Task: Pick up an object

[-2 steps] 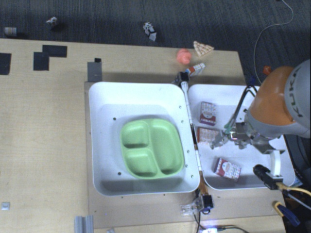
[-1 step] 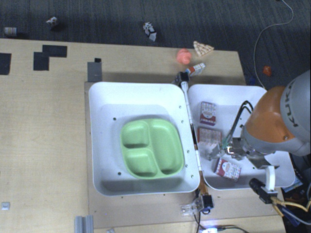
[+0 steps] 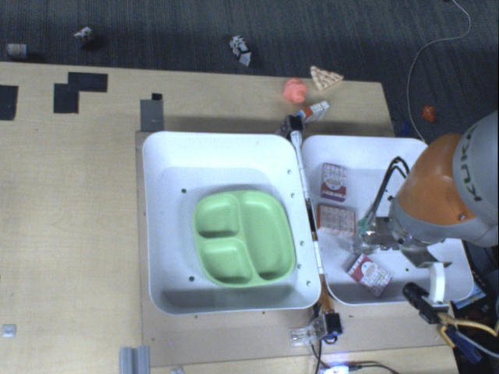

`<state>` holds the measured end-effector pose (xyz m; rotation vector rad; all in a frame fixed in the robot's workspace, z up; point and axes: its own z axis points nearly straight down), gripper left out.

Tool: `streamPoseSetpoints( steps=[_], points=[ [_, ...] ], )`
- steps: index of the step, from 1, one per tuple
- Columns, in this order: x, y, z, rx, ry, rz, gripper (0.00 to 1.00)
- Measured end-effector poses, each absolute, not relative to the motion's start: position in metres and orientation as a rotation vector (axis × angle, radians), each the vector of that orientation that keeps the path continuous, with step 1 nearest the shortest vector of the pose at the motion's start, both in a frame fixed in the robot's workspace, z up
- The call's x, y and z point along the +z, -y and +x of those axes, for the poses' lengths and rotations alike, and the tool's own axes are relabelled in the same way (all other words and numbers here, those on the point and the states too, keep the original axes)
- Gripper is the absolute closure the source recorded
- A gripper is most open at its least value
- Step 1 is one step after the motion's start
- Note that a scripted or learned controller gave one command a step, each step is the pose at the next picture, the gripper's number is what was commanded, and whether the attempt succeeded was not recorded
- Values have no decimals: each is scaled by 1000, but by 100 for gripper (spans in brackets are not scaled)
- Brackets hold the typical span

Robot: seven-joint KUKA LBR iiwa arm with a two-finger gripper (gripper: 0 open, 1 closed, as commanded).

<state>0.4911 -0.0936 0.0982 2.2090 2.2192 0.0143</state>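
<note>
Reaching into the right bin from its far side, the arm put its pincer low over the cards; open or shut, can't tell. Likely targets: red pack just below pincer, card beside it, carton further up. Left bin held a green tray, well apart. Bin wall and cable crowd the approach.
</note>
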Motion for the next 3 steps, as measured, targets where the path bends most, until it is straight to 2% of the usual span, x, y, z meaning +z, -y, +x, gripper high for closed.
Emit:
streamPoseSetpoints(
  steps=[1, 2, 3],
  points=[
    [185, 64, 534, 6, -2225, 2213, 100],
    [185, 65, 534, 3, -2226, 2214, 0],
    [88, 83, 622, 4, -2225, 2212, 0]
  ],
)
